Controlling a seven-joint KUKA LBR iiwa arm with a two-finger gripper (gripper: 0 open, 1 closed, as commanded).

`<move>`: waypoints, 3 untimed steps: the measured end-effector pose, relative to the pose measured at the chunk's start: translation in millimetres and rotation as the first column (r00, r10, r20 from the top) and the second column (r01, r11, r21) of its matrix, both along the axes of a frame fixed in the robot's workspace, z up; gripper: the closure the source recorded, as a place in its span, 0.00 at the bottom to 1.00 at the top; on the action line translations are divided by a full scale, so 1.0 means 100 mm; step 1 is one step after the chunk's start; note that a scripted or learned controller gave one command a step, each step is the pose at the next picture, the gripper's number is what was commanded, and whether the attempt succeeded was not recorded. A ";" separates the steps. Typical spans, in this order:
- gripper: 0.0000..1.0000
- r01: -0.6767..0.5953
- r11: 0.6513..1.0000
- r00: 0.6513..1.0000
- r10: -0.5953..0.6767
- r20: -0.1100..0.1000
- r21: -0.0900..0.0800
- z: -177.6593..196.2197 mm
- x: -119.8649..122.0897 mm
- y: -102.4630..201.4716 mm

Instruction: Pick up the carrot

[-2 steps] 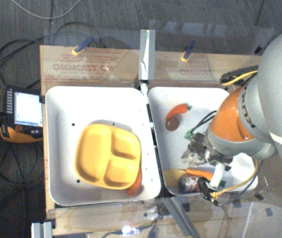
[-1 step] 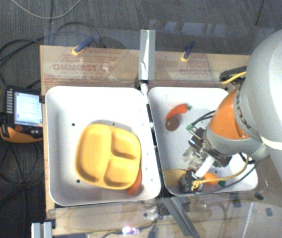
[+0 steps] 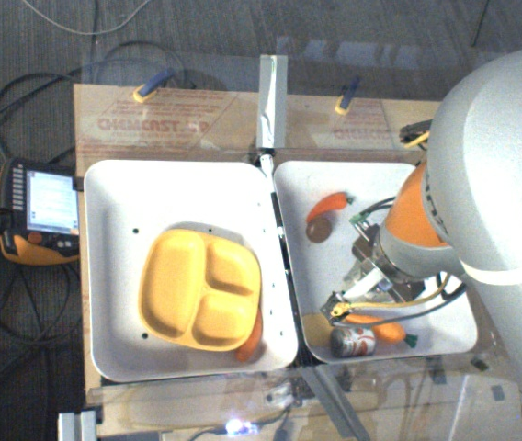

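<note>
Carrot (image 3: 378, 324): judged light, stiff, smooth toy; best gripped mid-body. Gripper (image 3: 342, 309) was poised beside it; jaw state undeterminable.

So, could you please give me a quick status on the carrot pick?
Hand low in right bin, at carrot's tip. Carrot flat near front wall, not seen gripped. Can touching carrot's near side, crowding it.
</note>
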State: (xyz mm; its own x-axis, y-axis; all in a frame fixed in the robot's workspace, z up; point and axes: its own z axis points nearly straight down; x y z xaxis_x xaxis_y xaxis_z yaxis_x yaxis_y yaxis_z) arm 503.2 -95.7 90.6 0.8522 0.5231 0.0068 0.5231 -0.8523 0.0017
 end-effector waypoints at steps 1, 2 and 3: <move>1.00 0.314 0.949 0.949 -0.314 0.005 0.000 0.00 0.25 -0.41; 1.00 0.337 0.941 0.941 -0.337 0.005 -0.005 -0.01 1.11 -0.26; 1.00 0.252 0.968 0.968 -0.252 -0.011 -0.006 1.26 0.74 -0.59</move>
